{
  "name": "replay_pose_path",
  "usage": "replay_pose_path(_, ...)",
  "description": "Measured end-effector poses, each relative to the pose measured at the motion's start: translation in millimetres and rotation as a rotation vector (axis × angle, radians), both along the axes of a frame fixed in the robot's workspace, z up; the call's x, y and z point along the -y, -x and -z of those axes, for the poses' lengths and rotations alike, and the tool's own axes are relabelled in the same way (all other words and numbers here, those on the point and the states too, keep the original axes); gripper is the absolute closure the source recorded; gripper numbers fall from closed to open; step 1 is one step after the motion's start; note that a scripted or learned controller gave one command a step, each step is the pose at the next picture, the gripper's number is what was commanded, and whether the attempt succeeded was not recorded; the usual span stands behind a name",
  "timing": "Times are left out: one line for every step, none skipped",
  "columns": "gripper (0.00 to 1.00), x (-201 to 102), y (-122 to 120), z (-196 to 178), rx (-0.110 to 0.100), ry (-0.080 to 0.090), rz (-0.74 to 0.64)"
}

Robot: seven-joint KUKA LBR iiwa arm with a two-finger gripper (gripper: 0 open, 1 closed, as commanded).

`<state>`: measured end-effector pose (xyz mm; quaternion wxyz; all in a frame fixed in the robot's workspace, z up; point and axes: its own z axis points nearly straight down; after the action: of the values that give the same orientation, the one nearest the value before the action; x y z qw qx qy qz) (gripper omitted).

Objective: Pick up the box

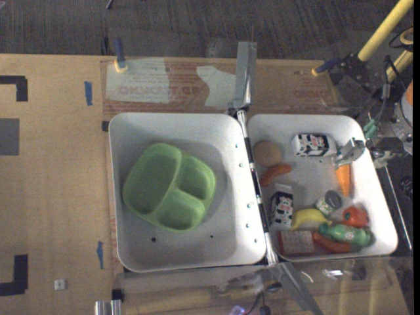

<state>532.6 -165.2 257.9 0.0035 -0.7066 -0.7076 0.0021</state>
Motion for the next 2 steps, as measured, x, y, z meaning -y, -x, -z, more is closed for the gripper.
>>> replay_pose_path(0.00,-41.0,55.3,126.0,-0.002,0.001,0.217)
replay_pose_path(0.00,-40.9,34.0,136.1,0.002,0.003,0.308)
